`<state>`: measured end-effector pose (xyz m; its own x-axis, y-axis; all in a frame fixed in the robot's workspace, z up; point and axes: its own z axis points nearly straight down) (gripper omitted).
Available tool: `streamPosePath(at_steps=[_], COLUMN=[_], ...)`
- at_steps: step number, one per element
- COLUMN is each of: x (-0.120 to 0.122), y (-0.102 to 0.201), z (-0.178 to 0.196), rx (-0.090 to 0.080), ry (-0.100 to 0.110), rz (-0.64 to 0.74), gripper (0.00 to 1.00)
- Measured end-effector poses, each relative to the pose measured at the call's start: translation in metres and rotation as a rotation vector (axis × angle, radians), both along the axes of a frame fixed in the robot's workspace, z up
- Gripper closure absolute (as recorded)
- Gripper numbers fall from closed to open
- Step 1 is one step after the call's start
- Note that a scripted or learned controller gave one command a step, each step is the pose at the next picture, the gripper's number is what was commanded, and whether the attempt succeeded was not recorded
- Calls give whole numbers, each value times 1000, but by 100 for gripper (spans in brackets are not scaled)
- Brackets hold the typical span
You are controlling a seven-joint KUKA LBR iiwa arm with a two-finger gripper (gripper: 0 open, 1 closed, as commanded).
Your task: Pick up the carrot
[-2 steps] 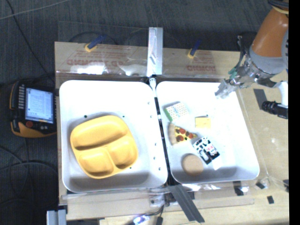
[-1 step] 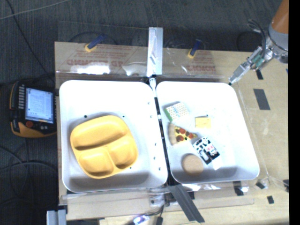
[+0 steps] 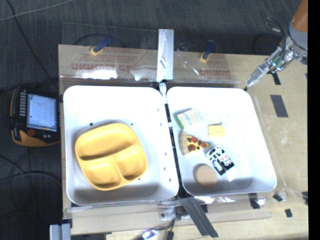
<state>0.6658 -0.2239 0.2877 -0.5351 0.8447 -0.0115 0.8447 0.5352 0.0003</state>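
Observation:
My gripper [image 3: 256,77] hangs over the bench just outside the far right corner of the right bin [image 3: 260,134], with nothing seen in it. The grey wrist and its orange band [image 3: 301,15] rise toward the top right. Inside the right bin lie a green-and-white patterned box [image 3: 189,118], a flat yellow square [image 3: 216,130], a pizza slice [image 3: 194,144], a black-and-white spotted piece [image 3: 220,160] and a round tan disc [image 3: 204,175]. All of them are well below and left of the gripper.
The left bin [image 3: 80,104] holds a yellow divided plate [image 3: 111,155]. A raised divider [image 3: 170,139] separates the two bins. A control pendant [image 3: 35,116] lies off the bench at the left. Clamps [image 3: 207,50] and clear plastic sit behind the bins.

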Motion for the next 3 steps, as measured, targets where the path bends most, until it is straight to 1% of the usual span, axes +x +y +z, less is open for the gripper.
streamPosePath(at_steps=[1,2,3], x=[0,3,3], y=[0,28,0], z=[-1,-31,18], rx=[0,8,7], ry=[1,5,2], rz=[0,-232,-661], gripper=[0,0,0])
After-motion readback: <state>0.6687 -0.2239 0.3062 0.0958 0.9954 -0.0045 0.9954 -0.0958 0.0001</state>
